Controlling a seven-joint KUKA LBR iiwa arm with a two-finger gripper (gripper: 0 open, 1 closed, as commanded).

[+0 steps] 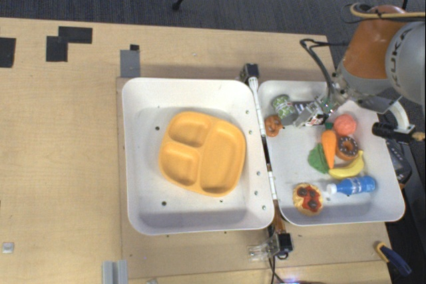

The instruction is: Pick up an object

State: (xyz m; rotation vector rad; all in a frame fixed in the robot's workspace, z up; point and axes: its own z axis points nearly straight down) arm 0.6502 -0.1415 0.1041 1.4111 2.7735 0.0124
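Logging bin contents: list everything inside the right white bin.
The right white bin holds a green can, orange carrot, yellow banana, blue bottle, small pizza, red ball and chocolate donut. The gripper covers whatever lies beneath.

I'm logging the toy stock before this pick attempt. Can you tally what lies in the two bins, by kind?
Divided trays: 1, yellow tray
Toy foods: 7, pizza, banana, carrot, green leaf, donut, red ball-shaped fruit, small orange piece
Bottles: 1, blue bottle
Cans: 1, green can
Total: 10
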